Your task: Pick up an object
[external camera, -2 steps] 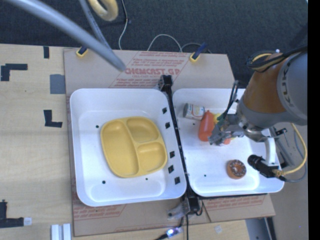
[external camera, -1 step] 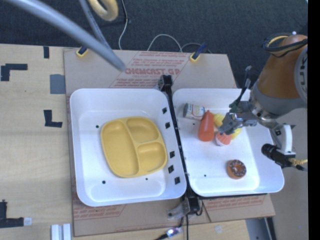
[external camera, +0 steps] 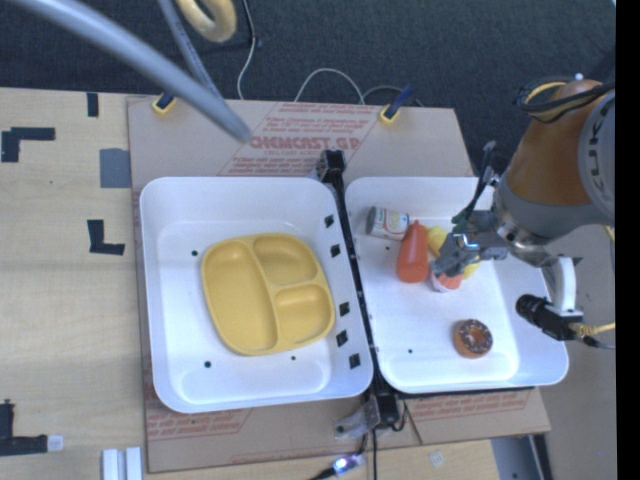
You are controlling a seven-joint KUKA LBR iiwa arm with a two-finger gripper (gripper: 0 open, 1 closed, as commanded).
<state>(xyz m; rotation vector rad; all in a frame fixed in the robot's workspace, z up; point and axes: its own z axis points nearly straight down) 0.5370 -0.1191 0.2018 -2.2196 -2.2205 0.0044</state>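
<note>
Grey and orange-banded, the arm (external camera: 560,168) is reaching in from the right over the right bin (external camera: 500,368), which is sitting on the bench (external camera: 60,298) beside the left bin (external camera: 170,368). Lying in the left bin is a yellow divided plate (external camera: 268,293), well apart from the work. The jaws (external camera: 455,258) are hanging low over a cluster in the right bin: an orange-red bottle (external camera: 412,252) is lying just to their left with its long axis running up and down the view, a small yellow piece (external camera: 437,238) is sitting between bottle and jaws, and a small red-and-white object (external camera: 447,280) is lying right beneath them. Whether the jaws are apart or together cannot be told. A small carton (external camera: 385,222) is lying beyond the bottle, and a chocolate doughnut (external camera: 472,338) is resting nearer the camera, apart from the jaws.
</note>
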